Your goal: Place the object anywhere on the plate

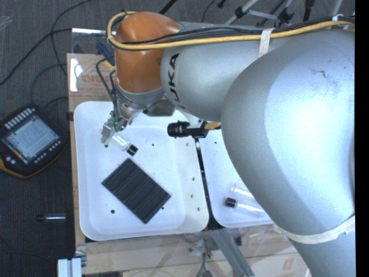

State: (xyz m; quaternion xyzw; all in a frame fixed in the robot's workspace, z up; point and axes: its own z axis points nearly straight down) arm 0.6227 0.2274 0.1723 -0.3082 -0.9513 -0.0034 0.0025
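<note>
Nearest the camera, the dark ribbed plate [136, 190] lay flat in the left bin [92, 224]. At its 12 o'clock, the small clear vial with a black cap [125, 145] rested on the bin floor, apart from the plate. The gripper [109, 133] hung just beside it at 10 o'clock; its opening could not be determined. A second capped vial [241, 204] lay in the right bin [214, 172].

I count two bins [86, 172], one dark plate [136, 190], three capped vials [124, 143], one arm [242, 97] and one pendant [29, 140].
</note>
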